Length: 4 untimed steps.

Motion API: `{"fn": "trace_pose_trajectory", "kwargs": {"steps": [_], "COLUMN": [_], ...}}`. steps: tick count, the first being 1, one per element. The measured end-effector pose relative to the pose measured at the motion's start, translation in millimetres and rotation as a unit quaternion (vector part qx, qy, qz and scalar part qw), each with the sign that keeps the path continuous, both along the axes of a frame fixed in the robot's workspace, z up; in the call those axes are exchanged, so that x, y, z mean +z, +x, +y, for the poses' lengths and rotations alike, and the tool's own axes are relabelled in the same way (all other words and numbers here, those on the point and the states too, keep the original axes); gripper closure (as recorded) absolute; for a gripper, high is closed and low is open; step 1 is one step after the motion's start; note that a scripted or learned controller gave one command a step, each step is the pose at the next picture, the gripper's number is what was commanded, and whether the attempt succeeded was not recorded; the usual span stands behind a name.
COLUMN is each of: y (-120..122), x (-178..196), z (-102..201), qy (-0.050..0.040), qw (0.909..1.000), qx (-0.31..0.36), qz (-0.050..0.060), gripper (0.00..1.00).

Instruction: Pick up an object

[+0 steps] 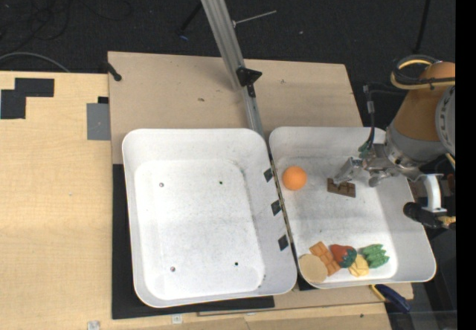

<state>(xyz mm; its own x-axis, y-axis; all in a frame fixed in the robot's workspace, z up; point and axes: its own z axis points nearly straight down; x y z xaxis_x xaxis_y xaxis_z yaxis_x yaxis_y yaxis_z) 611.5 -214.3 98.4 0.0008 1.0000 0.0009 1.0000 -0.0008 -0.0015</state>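
Note:
In the right bin (401,221), my gripper (359,173) reaches in from the right and stands open, with nothing between its fingers. A small brown block (341,187) lies on the bin floor just below and left of the fingertips, apart from them. An orange ball (294,178) rests near the bin's left wall. Along the front of this bin lies a cluster: a tan disc (312,269), an orange piece (323,253), a red piece (342,254), a yellow piece (359,267) and a green piece (374,255).
The left bin (141,172) sits beside the right one, joined by black clips (275,207). A slanted aluminium bar (223,31) rises behind the bins. The grey arm with its orange band (424,109) stands over the right bin's far right side.

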Motion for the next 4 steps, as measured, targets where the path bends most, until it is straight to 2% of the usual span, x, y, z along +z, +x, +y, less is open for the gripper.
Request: {"fn": "trace_pose_trajectory", "kwargs": {"steps": [1,3,4], "y": [1,6,11], "x": [13,117,111], "z": [-1,7,53], "qy": [-0.0005,-0.0012,0.0008], "qw": [1.0,1.0,1.0], "qx": [0.0,0.001,0.002], "qz": [-0.001,-0.003,0.001], "gripper": [1.0,1.0,1.0]}}
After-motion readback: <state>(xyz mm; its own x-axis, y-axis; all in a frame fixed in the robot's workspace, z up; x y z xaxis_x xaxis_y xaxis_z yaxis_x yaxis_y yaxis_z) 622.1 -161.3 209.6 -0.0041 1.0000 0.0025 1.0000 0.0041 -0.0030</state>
